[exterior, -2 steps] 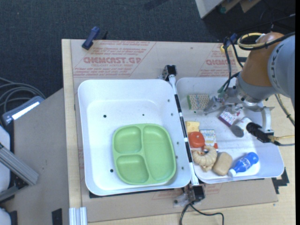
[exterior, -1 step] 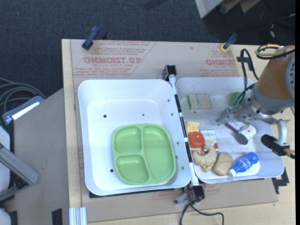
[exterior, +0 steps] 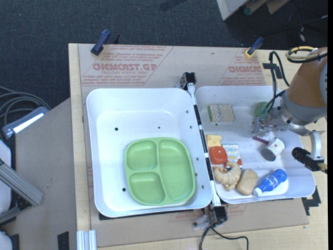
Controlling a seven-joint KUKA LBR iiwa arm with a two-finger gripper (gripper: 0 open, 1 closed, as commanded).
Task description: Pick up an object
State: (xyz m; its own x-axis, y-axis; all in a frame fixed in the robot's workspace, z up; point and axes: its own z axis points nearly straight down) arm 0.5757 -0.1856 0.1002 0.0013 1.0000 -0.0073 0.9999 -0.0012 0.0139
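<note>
The gripper point(exterior: 264, 130) is low at the right bin's point(exterior: 244, 95) far-right edge; its jaw state cannot be told, so nothing is visibly lifted yet.

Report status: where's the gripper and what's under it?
Gripper low in right bin, over a small pink-white item. No grasp confirmed. White cylinder and green object crowd it closely.

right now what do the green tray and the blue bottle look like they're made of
Green tray: likely moulded plastic, matte pale green, with smooth rounded walls between three compartments. Blue bottle: probably plastic, glossy blue with a white cap end; too small to be sure.
</note>
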